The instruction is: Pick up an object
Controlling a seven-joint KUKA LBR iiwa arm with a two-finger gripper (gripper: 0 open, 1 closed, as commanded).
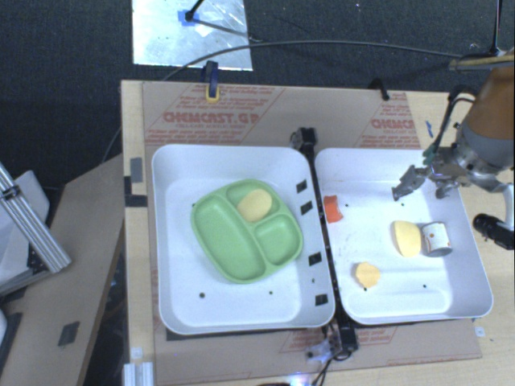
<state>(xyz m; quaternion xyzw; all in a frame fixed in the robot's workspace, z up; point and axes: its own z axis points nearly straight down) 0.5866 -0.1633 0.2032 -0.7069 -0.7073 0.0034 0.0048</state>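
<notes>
In the right bin [467, 296] lie a pale yellow lump [407, 238], a small grey-white cylinder [436, 239] touching its right side, a smaller yellow piece [368, 275] nearer the front, and an orange piece [332, 209] by the bin's left wall. My gripper [421, 191] hovers over the back right of this bin, above and just behind the yellow lump. Its fingers are open, with nothing between them. A dark fingertip [401, 190] points left.
The left bin [177, 296] holds a green divided plate [233, 248] with a yellow item [256, 205] in its top compartment. A black clip strip [318, 240] runs between the bins. The grey arm with its orange band [492, 115] comes in from the right.
</notes>
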